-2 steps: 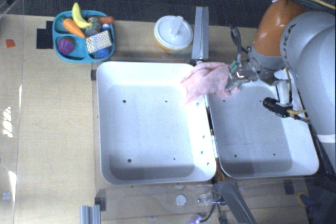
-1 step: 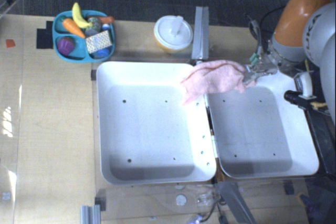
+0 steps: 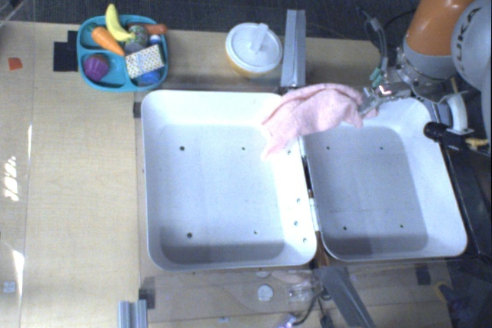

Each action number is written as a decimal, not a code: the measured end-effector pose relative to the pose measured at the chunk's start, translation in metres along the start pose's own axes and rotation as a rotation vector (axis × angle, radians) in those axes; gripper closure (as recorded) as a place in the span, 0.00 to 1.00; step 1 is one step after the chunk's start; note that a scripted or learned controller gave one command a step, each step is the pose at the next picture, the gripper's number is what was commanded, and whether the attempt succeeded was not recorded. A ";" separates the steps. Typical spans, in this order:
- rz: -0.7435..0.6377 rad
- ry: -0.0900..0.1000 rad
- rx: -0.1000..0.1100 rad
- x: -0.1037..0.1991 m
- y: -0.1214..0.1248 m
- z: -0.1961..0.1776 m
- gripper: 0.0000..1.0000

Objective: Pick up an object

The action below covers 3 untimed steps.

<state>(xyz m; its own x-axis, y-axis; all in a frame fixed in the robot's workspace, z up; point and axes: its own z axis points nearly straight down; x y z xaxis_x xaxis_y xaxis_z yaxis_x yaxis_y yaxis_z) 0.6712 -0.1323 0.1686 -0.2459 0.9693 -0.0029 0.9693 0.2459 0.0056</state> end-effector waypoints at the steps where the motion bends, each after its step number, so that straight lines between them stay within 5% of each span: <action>1: 0.063 0.002 0.003 -0.036 -0.022 0.019 1.00; 3: -0.186 0.001 0.001 0.040 0.010 0.003 1.00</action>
<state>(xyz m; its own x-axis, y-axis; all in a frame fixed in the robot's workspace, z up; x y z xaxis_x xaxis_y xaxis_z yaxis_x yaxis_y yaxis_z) 0.6710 -0.0913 0.1652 -0.4213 0.9069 -0.0029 0.9069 0.4214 0.0042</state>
